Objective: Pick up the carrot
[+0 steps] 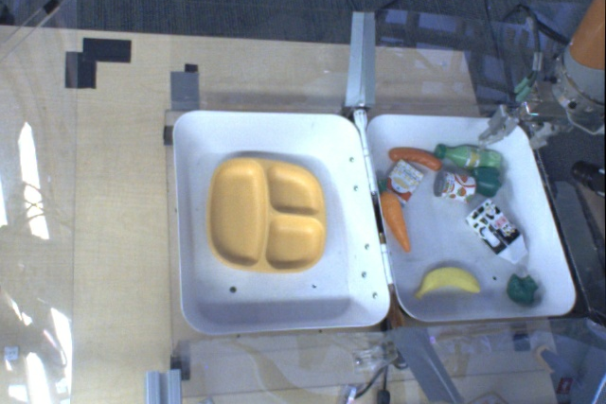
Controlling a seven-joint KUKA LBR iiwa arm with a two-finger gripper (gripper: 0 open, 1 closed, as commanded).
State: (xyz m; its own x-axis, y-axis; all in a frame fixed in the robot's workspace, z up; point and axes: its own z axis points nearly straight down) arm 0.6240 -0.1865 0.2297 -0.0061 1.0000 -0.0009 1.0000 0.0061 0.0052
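Observation:
The carrot (395, 220), orange and tapered, lies along the left wall of the right bin (559, 246), its tip pointing toward the front. My gripper (516, 129) hovers over that bin's far right corner, well away from the carrot and to its upper right. Its fingers (495, 125) stand open with nothing between them.
Sharing the right bin are an orange-red sausage-like piece (414, 157), a red-white packet (405, 177), a green bottle (469, 156), a small can (456, 186), a black-and-white carton (494, 227), a banana (449, 280) and a dark green item (523, 289). A yellow divided plate (267, 213) sits in the left bin (189, 232).

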